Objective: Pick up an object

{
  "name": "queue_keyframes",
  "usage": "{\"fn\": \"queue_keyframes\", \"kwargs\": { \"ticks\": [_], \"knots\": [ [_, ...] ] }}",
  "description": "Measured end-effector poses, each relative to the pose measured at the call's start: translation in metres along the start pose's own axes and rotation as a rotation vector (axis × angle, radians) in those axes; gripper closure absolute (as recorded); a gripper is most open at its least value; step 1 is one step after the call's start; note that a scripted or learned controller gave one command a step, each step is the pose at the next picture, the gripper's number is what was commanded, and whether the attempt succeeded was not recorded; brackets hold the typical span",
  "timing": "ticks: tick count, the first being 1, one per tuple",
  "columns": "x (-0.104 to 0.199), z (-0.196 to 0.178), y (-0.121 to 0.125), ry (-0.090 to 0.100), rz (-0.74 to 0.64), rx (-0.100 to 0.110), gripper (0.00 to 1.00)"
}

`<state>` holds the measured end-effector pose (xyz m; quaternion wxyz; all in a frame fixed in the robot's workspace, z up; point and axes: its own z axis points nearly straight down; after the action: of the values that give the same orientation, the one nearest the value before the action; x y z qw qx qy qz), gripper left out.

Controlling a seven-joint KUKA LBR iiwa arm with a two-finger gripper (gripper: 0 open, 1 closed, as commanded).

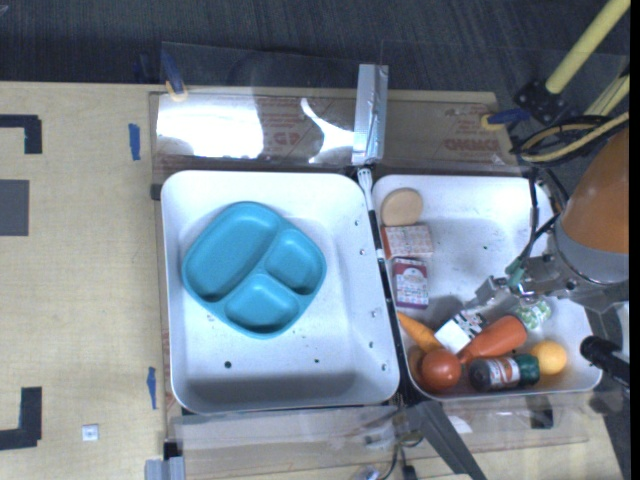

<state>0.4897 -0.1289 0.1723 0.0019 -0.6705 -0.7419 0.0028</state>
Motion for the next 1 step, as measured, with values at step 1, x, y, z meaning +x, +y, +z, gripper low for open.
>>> {"fn": "queue_keyframes", "kwargs": {
  "ticks": [1],
  "knots": [
    [-0.0375,0.0647,-0.0029,-0.004,0.011,-0.030,0.00]
  ]
}}
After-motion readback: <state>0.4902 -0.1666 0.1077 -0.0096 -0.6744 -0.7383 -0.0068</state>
